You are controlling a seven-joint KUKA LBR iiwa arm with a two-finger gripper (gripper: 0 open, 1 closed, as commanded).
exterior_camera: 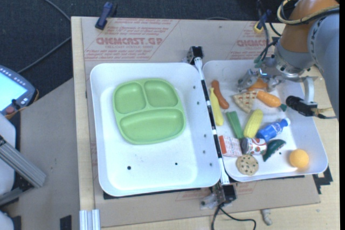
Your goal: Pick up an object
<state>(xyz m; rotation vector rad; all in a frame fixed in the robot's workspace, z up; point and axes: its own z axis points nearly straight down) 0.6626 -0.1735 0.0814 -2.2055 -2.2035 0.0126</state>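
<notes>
The right bin holds several toy foods: a red sausage, a yellow banana, a waffle wedge, an orange carrot, a green stick, corn, a blue bottle, a cookie and an orange fruit. My gripper is low in the bin's back part, just behind the waffle wedge and the carrot. A small orange piece lies right against it.
The left bin carries a green divided plate. A red-and-white packet, a small can and a dark green pepper crowd the right bin's front. A black clamp sits between the bins at the back.
</notes>
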